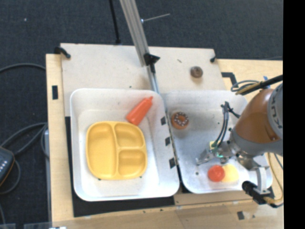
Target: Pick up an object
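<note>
Dark carpet [28, 32] surrounds a pale wooden bench [53, 151], on which two white bins sit side by side. Nearest the camera, at the front edge of the right bin [200, 113], a red ball [216, 173] lies touching a yellow lump [230, 174] on its right. Just behind the ball, the gripper [209, 157] hangs low over the bin floor, near the ball, and nothing can be seen held in it. Whether it is open or closed cannot be told from this angle. The arm [257, 123] rises from it toward the right, its orange band standing over the bin's right side. In the left bin [78, 104] a yellow plate [116, 150] with three compartments lies flat near the middle, well apart from the gripper. Farther back in the right bin, close to the wall shared by the bins, sits a brown donut [179, 120] with pale specks on top. Across that wall, at the back of the left bin, an orange piece [139, 110] lies at a slant, just beyond the plate's far corner. Behind the bins a pale board [105, 66] bears a small brown disc [196, 71]. A metal post [133, 18] slants from between the bins up past the top of the view.
</note>
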{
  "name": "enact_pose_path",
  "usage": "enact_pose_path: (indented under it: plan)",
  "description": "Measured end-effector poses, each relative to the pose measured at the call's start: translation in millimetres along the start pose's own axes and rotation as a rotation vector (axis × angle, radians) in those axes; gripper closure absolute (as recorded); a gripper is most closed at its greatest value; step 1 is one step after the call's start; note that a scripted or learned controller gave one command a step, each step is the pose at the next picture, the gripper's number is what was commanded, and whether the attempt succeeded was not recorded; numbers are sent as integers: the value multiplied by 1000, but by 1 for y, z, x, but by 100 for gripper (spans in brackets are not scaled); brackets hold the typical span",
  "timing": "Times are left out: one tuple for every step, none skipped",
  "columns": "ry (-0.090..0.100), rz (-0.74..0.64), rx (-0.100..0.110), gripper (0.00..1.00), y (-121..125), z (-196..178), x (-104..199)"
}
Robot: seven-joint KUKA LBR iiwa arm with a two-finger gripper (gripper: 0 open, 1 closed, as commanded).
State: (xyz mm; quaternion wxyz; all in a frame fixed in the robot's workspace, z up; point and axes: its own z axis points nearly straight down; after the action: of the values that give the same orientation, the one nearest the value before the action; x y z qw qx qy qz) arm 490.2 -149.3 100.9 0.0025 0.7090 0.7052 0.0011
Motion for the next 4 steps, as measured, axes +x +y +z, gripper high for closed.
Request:
enact_pose_path:
  plan:
    - [0, 0, 0, 0, 0, 0, 0]
    - [0, 1, -1, 0, 0, 0, 0]
    - [0, 1, -1, 0, 0, 0, 0]
    - [-1, 1, -1, 0, 0, 0, 0]
